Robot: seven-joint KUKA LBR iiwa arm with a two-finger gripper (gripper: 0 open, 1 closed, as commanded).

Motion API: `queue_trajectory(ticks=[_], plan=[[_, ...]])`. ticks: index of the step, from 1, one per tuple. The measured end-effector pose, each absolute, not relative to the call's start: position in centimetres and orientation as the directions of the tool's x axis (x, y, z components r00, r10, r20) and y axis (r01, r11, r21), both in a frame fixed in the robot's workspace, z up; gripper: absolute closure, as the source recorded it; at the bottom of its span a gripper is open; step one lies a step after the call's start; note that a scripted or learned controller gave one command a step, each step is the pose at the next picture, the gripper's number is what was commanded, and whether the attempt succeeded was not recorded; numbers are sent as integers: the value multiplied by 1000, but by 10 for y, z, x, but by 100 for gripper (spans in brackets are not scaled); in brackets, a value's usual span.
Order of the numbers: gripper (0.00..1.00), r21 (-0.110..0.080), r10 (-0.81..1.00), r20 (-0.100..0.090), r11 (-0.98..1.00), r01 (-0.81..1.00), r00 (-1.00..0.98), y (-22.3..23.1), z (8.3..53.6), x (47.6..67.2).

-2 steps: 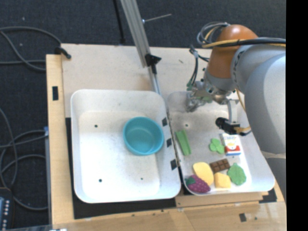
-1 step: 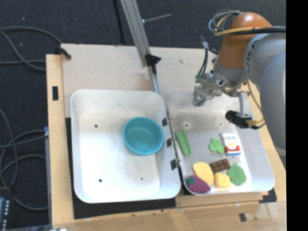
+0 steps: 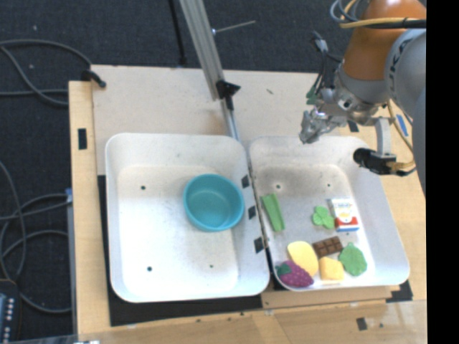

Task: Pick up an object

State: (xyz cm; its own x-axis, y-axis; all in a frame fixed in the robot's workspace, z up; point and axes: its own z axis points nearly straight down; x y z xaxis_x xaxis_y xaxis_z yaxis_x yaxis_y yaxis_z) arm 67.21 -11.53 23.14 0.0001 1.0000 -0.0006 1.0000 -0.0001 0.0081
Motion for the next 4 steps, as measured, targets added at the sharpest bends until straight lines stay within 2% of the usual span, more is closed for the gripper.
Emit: queue_trajectory(ticks=[1, 4], plan=[[100, 2, 1000, 0, 1, 1000, -1, -116, 231, 673], [100, 0, 1000, 2, 7, 1000, -7, -8, 250, 601]])
